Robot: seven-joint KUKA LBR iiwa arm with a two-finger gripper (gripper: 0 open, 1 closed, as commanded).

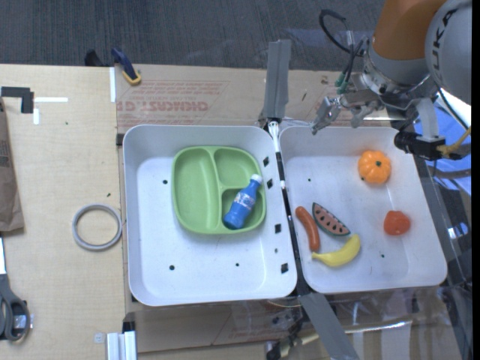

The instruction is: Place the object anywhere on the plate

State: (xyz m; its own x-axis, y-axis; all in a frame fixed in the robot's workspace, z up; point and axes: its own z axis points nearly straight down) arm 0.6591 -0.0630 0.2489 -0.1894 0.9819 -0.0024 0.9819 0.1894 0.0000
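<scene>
A green plate (196,190) with three compartments lies in the left bin (150,261). A blue bottle (241,203) with a white cap lies tilted in the plate's lower right compartment. My gripper (341,115) hangs over the back edge of the right bin (420,265), well right of the plate and apart from the bottle. Its fingers are spread open and hold nothing.
The right bin holds an orange (374,166), a red tomato (397,222), a sausage (308,227), a watermelon slice (330,220) and a banana (337,252). On the bench to the left lie a tape ring (97,226) and scissors (13,317).
</scene>
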